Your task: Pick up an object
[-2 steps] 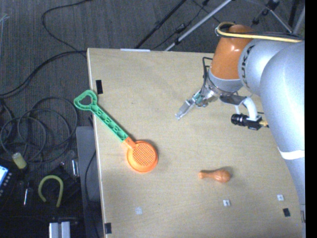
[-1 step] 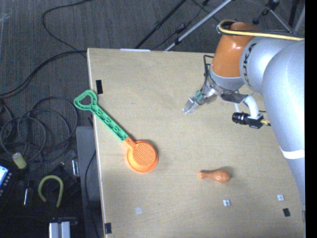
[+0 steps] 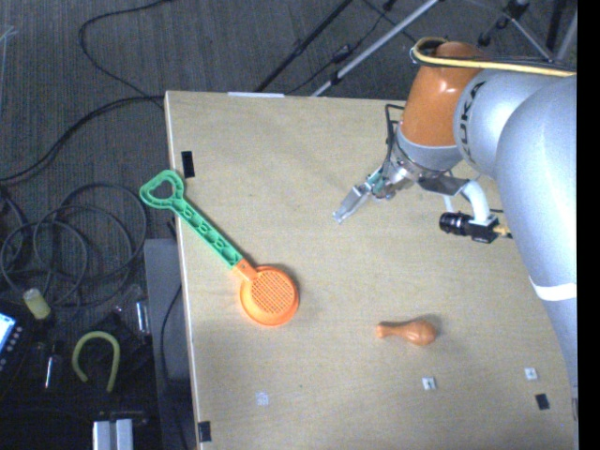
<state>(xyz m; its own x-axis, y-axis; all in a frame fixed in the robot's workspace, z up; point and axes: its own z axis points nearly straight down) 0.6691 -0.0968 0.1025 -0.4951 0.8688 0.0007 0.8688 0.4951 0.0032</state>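
Observation:
An orange sieve with a long green handle (image 3: 225, 251) lies flat on the left part of the tan bench top (image 3: 309, 148), its round orange head at the lower end. A small orange drumstick-shaped toy (image 3: 409, 331) lies toward the front right. My gripper (image 3: 349, 206) hangs above the middle of the bench, pointing down and to the left from the grey and orange arm (image 3: 450, 111). It is well apart from both objects, and nothing shows in its grasp.
The bench's left edge (image 3: 178, 251) drops to a dark floor with coiled cables (image 3: 66, 242). Tripod legs (image 3: 394, 26) cross the floor behind the bench. A black fitting (image 3: 469, 225) juts from the wrist.

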